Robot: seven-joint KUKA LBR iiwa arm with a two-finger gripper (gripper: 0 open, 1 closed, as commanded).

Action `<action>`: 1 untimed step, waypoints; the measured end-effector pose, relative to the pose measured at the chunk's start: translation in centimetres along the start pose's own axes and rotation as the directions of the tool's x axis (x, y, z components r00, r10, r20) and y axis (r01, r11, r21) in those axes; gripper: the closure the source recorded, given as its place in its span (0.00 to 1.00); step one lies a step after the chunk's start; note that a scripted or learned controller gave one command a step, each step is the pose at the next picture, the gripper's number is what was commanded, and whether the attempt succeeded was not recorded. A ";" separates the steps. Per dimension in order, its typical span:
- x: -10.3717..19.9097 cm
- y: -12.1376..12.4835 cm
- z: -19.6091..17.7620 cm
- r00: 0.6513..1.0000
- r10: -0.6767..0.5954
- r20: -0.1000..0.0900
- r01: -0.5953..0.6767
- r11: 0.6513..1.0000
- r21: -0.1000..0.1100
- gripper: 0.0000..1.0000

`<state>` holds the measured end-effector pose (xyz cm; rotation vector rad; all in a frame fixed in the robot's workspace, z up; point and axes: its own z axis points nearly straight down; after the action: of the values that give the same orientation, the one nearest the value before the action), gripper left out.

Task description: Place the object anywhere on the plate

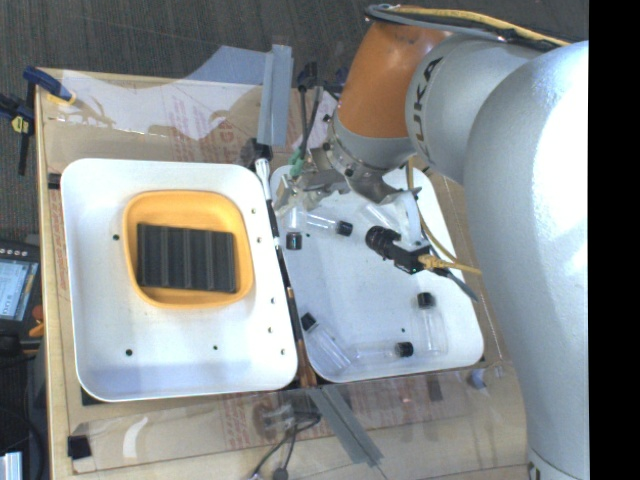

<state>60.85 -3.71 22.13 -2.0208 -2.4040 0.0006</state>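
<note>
A yellow plate [185, 213] with a dark ridged middle lies in the left white bin [100, 348]. Several clear tubes with black caps lie in the right bin [360, 298]: one [325, 225] near its upper left, one [325, 343] at the lower left corner, one [385, 350] along the near edge. My gripper [303, 183] hangs low over the right bin's far left corner, just above the upper tube and a loose black cap [293, 240]. The wrist hides its tip.
Another capped tube [428, 320] lies at the right bin's right side. A black cable plug [392, 249] juts from the arm over the bin's middle. The grey arm covers the bench's right side. A grey post [273, 93] stands behind the bins.
</note>
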 end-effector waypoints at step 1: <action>0.0 0.0 0.0 1.000 0.000 0.000 0.000 1.000 0.000 0.00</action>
<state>60.86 -3.71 22.14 -2.0206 -2.4045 0.0004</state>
